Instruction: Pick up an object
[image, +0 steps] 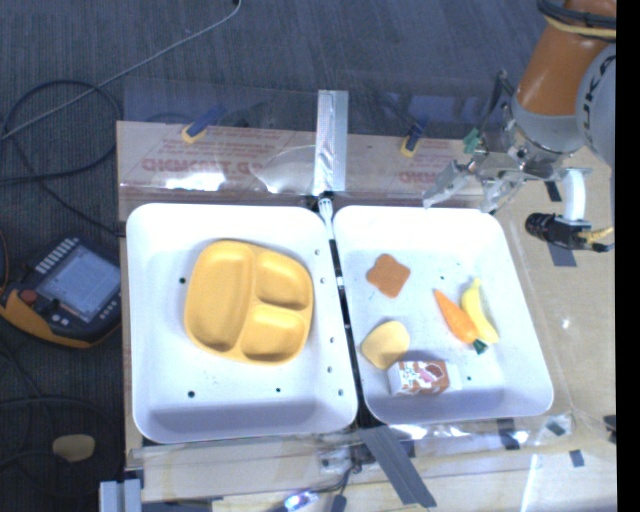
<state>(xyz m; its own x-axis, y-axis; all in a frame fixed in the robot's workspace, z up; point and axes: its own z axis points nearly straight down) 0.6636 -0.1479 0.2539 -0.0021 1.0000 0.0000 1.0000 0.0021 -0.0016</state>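
Note:
In the right bin (500, 395) lie an orange-brown cookie-shaped piece (388, 275), an orange carrot (456, 315), a yellow banana (477, 310), a pale yellow chip-like piece (385, 343) and a small red and white packet (420, 377). My gripper (468, 187) hangs above the bin's far right corner, away from all of them. Its two fingers (440, 186) are spread apart with nothing between them.
The left bin (150, 400) holds a yellow divided plate (250, 300). A metal bar (331, 140) stands behind the gap between the bins. A handheld pendant (60, 290) and cables lie on the floor at left. Clamps sit on the back board.

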